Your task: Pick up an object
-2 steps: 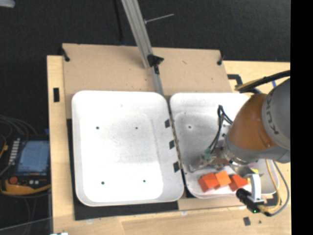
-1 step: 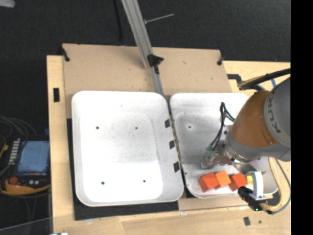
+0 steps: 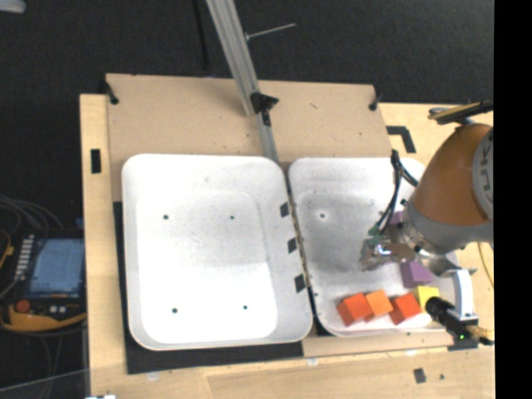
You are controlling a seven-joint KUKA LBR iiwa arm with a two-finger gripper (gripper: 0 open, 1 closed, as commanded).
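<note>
The arm [image 3: 453, 189] reaches over the right bin [image 3: 332, 189], and its hand [image 3: 381, 252] hangs low above the bin floor, near the middle of the bin's right half. Whether the hand is apart or together cannot be told from this slanted view, and nothing shows between its tips. The candidates lie along the bin's near edge: a red-orange block [image 3: 355, 307], an orange block [image 3: 379, 302] touching it, a second red-orange block [image 3: 406, 307] just beside that, a yellow block [image 3: 427, 294] and a purple block [image 3: 413, 269] partly under the wrist. The left bin [image 3: 208, 248] carries nothing to grasp. A good attempt probably means shifting toward the near edge, choosing the block with the freest sides, likely the outer red-orange one, and descending squarely so the tips straddle it without nudging neighbours or scraping the bin wall.
</note>
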